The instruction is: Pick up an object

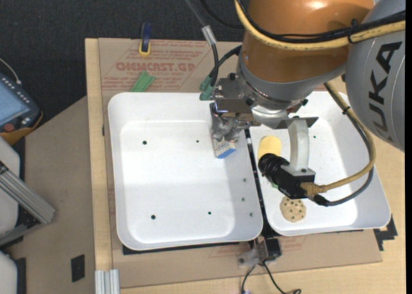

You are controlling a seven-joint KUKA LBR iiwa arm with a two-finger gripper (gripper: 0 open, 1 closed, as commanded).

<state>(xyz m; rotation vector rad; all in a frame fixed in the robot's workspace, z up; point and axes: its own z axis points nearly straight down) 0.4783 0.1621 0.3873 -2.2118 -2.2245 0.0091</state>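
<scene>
My gripper (pixel 223 139) hangs over the right side of the left bin (pixel 129 177), close to the divide between the bins. A small blue and white object (pixel 224 151) sits between its fingertips, and the fingers are shut on it. In the right bin (pixel 367 190) a yellow rounded object (pixel 270 144) lies near the left wall. A round tan cookie with dark specks (pixel 293 209) lies near the front. The arm's wide orange band hides the back of the right bin.
A black fitting with a yellow hose (pixel 283 175) hangs from the arm over the right bin, between the yellow object and the cookie. The bins rest on a cardboard sheet (pixel 161 61) with a green tag (pixel 142 82) and a blue clip (pixel 146 32).
</scene>
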